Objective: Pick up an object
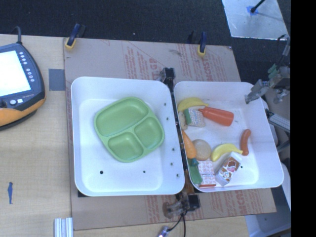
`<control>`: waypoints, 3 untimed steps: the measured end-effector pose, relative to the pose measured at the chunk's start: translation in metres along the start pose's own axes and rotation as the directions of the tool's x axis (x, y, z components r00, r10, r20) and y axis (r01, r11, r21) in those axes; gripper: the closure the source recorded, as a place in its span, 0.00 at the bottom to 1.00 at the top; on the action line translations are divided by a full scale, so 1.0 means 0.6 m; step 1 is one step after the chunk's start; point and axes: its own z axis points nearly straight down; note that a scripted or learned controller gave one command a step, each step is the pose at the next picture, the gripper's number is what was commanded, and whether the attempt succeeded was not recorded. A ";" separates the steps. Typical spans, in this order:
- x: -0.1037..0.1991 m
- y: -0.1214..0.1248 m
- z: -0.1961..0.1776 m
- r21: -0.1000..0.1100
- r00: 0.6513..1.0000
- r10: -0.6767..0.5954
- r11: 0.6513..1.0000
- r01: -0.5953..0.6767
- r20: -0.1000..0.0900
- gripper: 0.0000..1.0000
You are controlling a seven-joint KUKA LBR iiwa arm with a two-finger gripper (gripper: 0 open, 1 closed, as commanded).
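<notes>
Right bin [256, 132]: toys crowded its left half, ketchup bottle [216, 115] to small carton [228, 169]; only a sausage [245, 141] blocked the open right side. Left bin [84, 132]: green plate [129, 129] filled the centre, margins free.

hidden and cut-off parts around the two bins

the arm [273, 83] is cut off at the right edge, just past the right bin [256, 132], and its fingers are too small and blurred to read. the handheld screen [17, 85] runs off the left edge. a green packet [193, 171] lies partly under a red-and-white packet [206, 174], and the print on both, and on the small carton [227, 169], is too small to read. a banana [191, 102] is partly covered by the wrapped item [195, 117] in front. the cable [170, 228] leaves the bottom edge.
</notes>
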 end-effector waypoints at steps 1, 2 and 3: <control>0.001 0.080 0.168 0.002 1.000 -0.003 1.000 0.003 0.000 0.00; 0.045 0.095 0.274 -0.019 1.000 0.001 1.000 -0.001 0.004 0.00; 0.117 0.037 0.304 0.000 1.000 -0.003 1.000 0.003 0.001 0.00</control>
